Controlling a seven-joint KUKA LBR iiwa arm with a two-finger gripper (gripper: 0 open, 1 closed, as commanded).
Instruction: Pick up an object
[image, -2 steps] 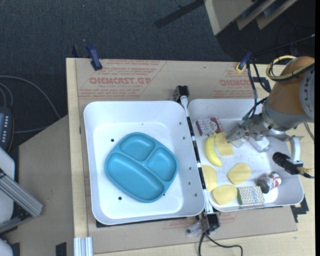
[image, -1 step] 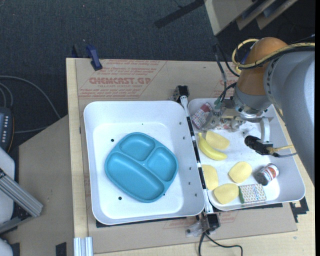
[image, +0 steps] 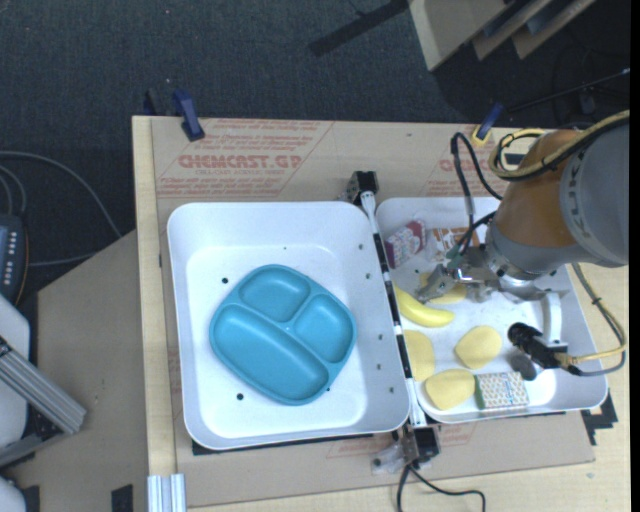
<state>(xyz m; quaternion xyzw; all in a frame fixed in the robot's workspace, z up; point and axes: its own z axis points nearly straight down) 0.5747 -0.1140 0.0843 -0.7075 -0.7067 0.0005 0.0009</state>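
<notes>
1. Since the banana (image: 424, 314) sits in the right bin (image: 590, 395), just beside the divider (image: 385, 290), the camera view puts it directly under the pincer (image: 447, 280).
2. Whether that pincer is spread or closed I cannot tell; nothing is visibly held.
3. Beside the banana lie 3 pale yellow lumps (image: 478, 346). All 4 look like light, smooth, stiff plastic toys, likely slippery.
4. Gripping the banana across its thick middle seems safest.

Grey arm (image: 600, 190), orange wrist band (image: 530, 205), black cables (image: 470, 175)
</notes>
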